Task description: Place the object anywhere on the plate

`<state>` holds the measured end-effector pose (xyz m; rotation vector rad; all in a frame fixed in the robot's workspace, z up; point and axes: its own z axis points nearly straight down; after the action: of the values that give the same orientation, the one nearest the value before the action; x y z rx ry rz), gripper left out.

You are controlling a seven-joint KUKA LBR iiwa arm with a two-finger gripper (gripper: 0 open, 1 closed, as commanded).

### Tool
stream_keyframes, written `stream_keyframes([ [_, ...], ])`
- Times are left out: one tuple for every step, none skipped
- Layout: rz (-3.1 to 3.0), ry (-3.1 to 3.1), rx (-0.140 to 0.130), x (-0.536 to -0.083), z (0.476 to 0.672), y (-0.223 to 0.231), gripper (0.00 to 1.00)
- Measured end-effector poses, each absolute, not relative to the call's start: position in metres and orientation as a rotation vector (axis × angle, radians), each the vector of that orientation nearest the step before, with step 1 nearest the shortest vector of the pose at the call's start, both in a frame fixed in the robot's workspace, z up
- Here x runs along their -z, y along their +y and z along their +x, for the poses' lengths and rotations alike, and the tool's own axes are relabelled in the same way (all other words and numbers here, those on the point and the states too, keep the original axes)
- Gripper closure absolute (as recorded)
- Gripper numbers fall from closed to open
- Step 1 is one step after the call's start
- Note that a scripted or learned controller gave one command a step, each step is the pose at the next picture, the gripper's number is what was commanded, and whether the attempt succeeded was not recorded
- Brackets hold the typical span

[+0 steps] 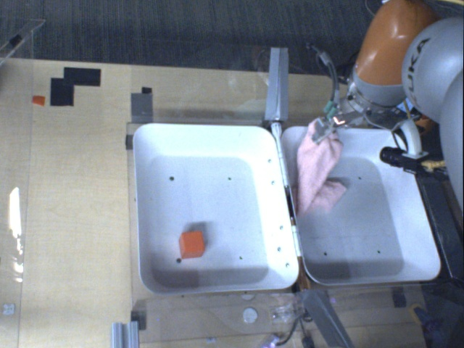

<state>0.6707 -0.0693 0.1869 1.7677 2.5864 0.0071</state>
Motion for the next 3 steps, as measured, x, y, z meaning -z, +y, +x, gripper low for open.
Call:
stream_keyframes([
  [1.758,2.592,-0.009,-0.227,0.673,-0.067,1.00],
  [1.204,2.892,-0.007,-0.232,0.664,-0.021,1.00],
  [0.604,3.073,-0.005,-0.224,0.644,0.019,1.00],
])
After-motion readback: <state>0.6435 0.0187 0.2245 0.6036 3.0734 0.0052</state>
